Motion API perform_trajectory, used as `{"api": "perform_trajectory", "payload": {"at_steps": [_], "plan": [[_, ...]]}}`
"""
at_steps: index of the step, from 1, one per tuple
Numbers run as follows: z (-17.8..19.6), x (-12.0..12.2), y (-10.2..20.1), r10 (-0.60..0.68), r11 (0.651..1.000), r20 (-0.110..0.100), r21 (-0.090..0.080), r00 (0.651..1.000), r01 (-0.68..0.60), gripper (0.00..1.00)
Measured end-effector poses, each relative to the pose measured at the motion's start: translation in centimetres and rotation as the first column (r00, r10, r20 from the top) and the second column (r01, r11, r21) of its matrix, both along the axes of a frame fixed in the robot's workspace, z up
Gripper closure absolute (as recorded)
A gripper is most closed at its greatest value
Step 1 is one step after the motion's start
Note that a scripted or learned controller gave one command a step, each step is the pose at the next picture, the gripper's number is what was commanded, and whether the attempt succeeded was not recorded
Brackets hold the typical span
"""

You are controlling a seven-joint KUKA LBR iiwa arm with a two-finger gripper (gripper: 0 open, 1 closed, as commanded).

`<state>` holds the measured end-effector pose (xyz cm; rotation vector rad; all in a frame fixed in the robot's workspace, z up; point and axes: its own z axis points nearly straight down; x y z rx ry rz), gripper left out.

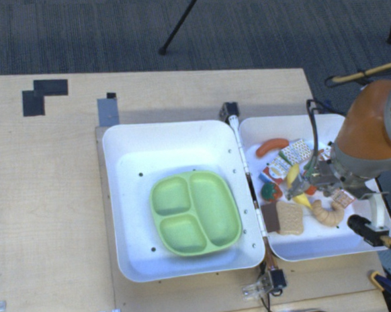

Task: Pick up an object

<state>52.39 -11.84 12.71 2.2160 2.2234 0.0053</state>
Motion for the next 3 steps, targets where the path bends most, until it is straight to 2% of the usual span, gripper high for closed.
{"api": "perform_trajectory", "payload": {"at_steps": [1, 2, 3], "plan": [[1.1, 0.1, 0.1, 0.001, 1.0, 0.003, 0.0, 1.0, -0.001, 1.0], [1.0, 0.1, 0.1, 0.002, 1.0, 0.002, 0.0, 1.0, -0.002, 0.0], [-3.9, -3.3, 2.3, -0.005, 1.0, 0.012, -0.006, 1.0, 0.005, 0.0]]}}
